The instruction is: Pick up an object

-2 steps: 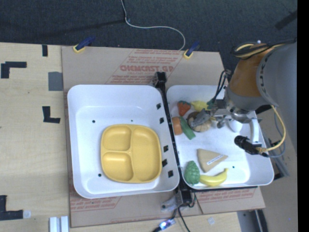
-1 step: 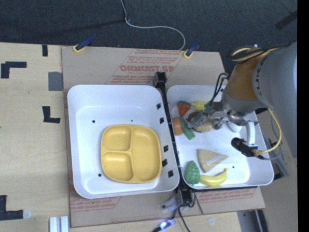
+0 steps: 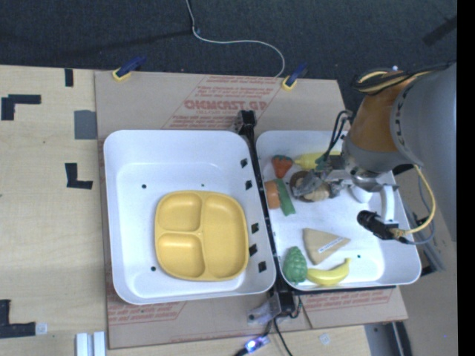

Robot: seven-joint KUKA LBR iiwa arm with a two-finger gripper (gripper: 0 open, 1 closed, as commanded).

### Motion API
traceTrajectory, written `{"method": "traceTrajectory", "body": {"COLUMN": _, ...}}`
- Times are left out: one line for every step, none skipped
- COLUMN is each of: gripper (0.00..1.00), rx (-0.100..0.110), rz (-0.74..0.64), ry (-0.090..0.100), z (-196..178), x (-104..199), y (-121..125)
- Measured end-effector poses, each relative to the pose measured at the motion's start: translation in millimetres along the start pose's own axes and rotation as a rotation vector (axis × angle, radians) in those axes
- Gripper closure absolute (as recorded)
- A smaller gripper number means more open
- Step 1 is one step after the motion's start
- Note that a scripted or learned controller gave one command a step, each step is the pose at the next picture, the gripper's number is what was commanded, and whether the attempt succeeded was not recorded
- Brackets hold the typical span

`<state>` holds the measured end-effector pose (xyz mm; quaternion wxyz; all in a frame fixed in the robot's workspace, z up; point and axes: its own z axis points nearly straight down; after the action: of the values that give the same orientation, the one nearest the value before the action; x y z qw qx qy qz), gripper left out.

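Two white bins are seen side by side; one yellow divided plate (image 3: 201, 235) lies in the left bin (image 3: 122, 199); the right bin (image 3: 371, 262) holds one banana (image 3: 329, 274), one wedge (image 3: 322, 244) and one green piece (image 3: 295, 265) near its front edge; the gripper (image 3: 315, 185) is lowered at its far edge, its grip impossible to tell.

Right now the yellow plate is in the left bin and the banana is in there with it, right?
Not quite. The camera view shows the yellow plate in the left bin, but the banana lies in the right bin, near its front edge, beside a green toy and a tan wedge.
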<state>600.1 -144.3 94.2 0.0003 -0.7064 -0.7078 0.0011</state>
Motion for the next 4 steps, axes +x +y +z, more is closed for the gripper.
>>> {"method": "traceTrajectory", "body": {"gripper": 1.00, "rx": -0.006, "rz": 0.000, "ry": 0.000, "z": -62.0, "x": 1.8, "y": 6.4}}
{"method": "traceTrajectory", "body": {"gripper": 1.00, "rx": -0.004, "rz": 0.001, "ry": 0.000, "z": -104.2, "x": 1.2, "y": 7.2}}
{"method": "traceTrajectory", "body": {"gripper": 1.00, "rx": -0.003, "rz": 0.000, "ry": 0.001, "z": -131.5, "x": 1.7, "y": 7.7}}
{"method": "traceTrajectory", "body": {"gripper": 1.00, "rx": 0.000, "rz": -0.004, "ry": 0.003, "z": -141.0, "x": 49.0, "y": -13.3}}
